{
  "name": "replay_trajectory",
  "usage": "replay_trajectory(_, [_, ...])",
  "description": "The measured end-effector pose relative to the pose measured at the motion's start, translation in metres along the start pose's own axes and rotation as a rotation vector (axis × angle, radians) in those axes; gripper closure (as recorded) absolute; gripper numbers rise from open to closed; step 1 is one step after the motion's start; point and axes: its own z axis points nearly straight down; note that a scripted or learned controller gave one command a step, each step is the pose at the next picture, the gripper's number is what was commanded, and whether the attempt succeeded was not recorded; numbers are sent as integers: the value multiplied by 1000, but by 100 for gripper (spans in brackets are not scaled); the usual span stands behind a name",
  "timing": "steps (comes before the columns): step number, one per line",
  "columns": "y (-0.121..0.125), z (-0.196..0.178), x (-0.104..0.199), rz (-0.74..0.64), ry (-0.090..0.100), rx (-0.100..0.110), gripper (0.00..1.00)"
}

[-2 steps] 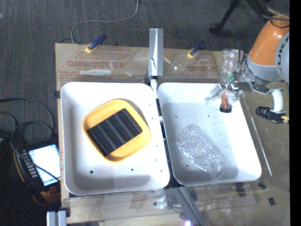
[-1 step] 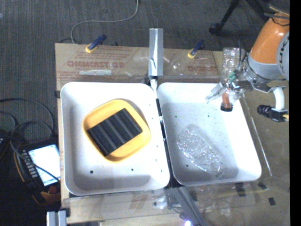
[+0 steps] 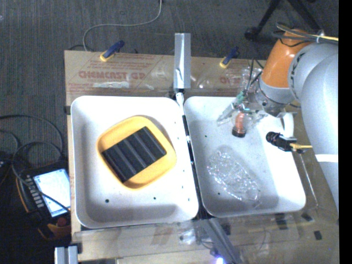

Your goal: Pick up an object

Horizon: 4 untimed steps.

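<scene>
Bottom edge is showing blurry bench framing, too smeared to make out. Just above it two white bins are sitting side by side, touching along a middle seam. Left bin point(image 3: 82, 164) is holding a yellow tray-like object point(image 3: 165, 164) with a dark ribbed insert point(image 3: 133, 153), lying flat and turned at an angle, near the bin's centre. Right bin point(image 3: 286, 194) is holding a clear crumpled plastic item point(image 3: 234, 175) in its lower middle; it is nearly see-through against the white floor, so its outline is hard to trace. Near the bin's upper part a small copper-brown cylinder point(image 3: 240, 124) is standing roughly upright, under the gripper point(image 3: 242, 108). Gripper is reaching in from the right at the end of the grey arm point(image 3: 322, 109) with the orange band point(image 3: 280, 65); its fingers are thin, pale and tangled with wires, and whether they are spread or closed, or touching the cylinder, I cannot tell. Arm body is cut off by the right edge and is covering the bin's upper right corner. A small black part point(image 3: 276, 140) with a yellowish tip is poking over the right bin's right side, unclear what it is. Behind the bins a brown cardboard sheet point(image 3: 110, 76) with faint red lettering is lying under them, held by two blue clamps point(image 3: 111, 50), with a grey strip point(image 3: 182, 62) at the seam. Far left, a handheld screen device point(image 3: 49, 191) with cables is sitting on the dark floor, partly cropped
</scene>
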Motion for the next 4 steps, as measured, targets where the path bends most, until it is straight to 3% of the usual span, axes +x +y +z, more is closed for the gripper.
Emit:
replay_trajectory(1, [4,-73,40,23,4,-2,100])
replay_trajectory(3, [3,-89,42,20,4,4,100])
replay_trajectory(4, [5,-84,83,39,4,3,100])
